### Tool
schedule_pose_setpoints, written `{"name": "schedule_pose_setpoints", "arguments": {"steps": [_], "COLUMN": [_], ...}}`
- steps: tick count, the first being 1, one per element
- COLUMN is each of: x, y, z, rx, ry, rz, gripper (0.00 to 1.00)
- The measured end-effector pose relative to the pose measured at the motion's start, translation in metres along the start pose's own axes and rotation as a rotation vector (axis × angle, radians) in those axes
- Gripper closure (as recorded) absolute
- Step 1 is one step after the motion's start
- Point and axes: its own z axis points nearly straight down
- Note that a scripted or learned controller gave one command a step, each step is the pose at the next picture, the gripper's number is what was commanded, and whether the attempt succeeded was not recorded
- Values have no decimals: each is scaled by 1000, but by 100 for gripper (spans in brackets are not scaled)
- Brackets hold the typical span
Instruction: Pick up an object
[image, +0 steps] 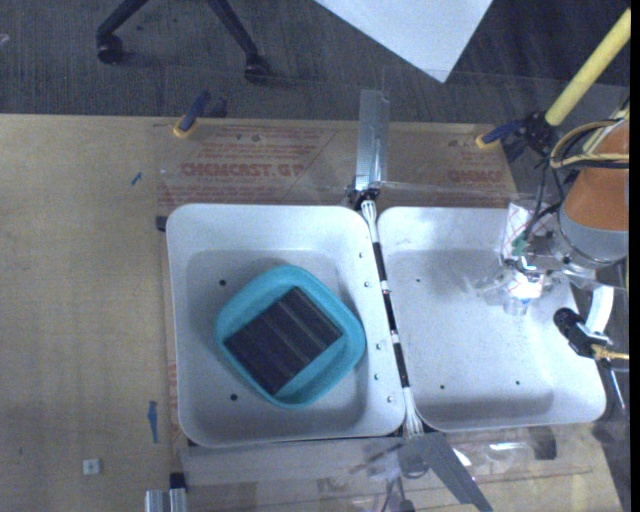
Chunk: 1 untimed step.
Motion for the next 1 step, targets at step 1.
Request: {"name": "schedule_pose_setpoints", "arguments": {"steps": [1], "x": [42], "y": [49], "z": [-73], "rx": [-4], "ry": [-9], "rz": [-143], "gripper": [100]}}
